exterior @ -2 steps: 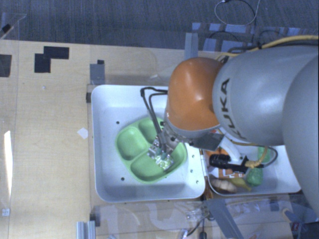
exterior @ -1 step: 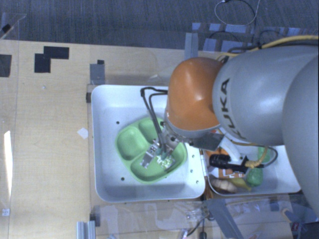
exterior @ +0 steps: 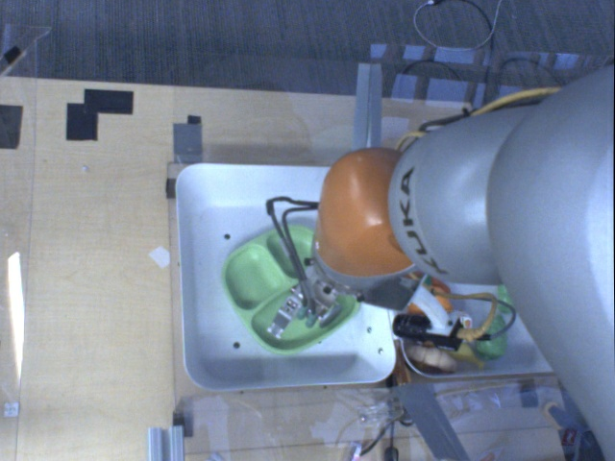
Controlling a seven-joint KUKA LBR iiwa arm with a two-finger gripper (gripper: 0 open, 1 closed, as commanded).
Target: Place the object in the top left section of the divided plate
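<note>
**Gripper Lowered Over Green Plate in Left Bin**

The right half of the view is taken up by the grey arm [exterior: 519, 190], which is reached in from the right and bent down toward the left bin. Its orange band [exterior: 360, 209] is seen above the wrist, over the bin's right half.

The pale wooden bench [exterior: 96, 286] is spread beneath, with black markings [exterior: 96, 111] near its far left corner.

The left bin [exterior: 202, 353] is seen almost whole, while the right bin [exterior: 524, 358] is largely covered by the arm.

A green divided plate [exterior: 252, 275] is laid on the floor of the left bin, toward its right side. Part of the plate is hidden under the wrist.

The gripper [exterior: 288, 315] is held low over the plate's near section. Whether it is released or clenched cannot be told, and what, if anything, is grasped cannot be made out.

A black cable [exterior: 279, 207] is looped from the wrist over the plate's far edge.

The object to be placed cannot be identified with certainty. A cluster of small orange, yellow and green things [exterior: 471, 334] is seen in the right bin, just beside the wrist and apart from the plate.
</note>
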